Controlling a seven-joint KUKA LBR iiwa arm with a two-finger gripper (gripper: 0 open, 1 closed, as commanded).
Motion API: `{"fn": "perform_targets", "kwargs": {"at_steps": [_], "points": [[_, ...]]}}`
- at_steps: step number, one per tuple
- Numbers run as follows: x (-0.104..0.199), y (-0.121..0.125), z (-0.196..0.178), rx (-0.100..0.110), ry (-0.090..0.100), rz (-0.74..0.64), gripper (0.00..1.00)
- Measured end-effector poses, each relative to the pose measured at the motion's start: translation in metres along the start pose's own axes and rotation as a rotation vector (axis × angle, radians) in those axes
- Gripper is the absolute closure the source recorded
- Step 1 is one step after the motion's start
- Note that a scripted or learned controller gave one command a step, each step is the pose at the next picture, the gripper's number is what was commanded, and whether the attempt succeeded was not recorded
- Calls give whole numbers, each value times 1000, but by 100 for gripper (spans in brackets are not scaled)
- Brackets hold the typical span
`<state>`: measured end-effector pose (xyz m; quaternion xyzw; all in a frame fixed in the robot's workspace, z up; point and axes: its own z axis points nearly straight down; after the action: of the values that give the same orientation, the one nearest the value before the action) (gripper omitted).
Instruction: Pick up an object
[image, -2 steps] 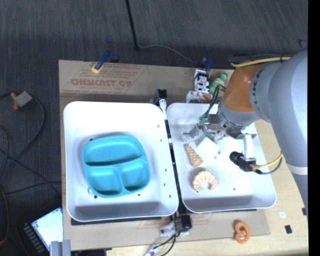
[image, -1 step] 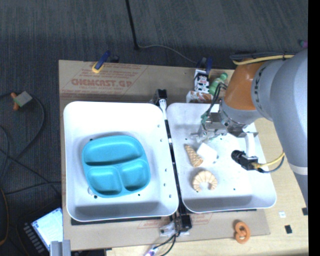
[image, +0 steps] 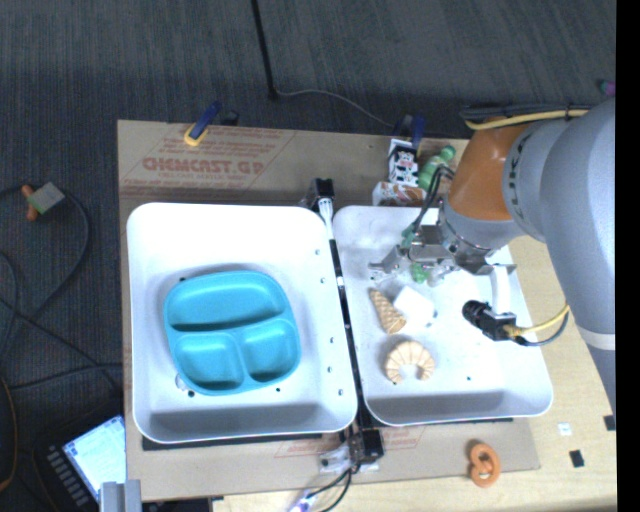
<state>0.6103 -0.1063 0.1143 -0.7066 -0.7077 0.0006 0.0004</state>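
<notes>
One end effector (image: 425, 268) in right bin (image: 520, 395), grip state unclear, white block (image: 414, 301) just below, croissant (image: 410, 360) nearer camera

The scene is evenly and brightly lit from above, with no hard shadows. The two white bins, the left bin (image: 140, 300) and the right bin (image: 520, 390), are close to overexposed, so their walls lose detail and their inner corners look washed out. A soft sheen lies on the blue tray (image: 232, 330), brightest along its rounded rims. The arm (image: 560, 170) casts only a faint, diffuse shadow into the far part of the right bin. The dark carpet (image: 100, 60) around the desk (image: 200, 165) is dim and slightly grainy. Overall sharpness is modest; small items look soft, and the arm near the right edge is somewhat blurred.
</notes>
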Motion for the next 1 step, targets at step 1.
{"fn": "perform_targets", "kwargs": {"at_steps": [1], "points": [[-16, -57, 22, 0, -1, 2, 0]]}}
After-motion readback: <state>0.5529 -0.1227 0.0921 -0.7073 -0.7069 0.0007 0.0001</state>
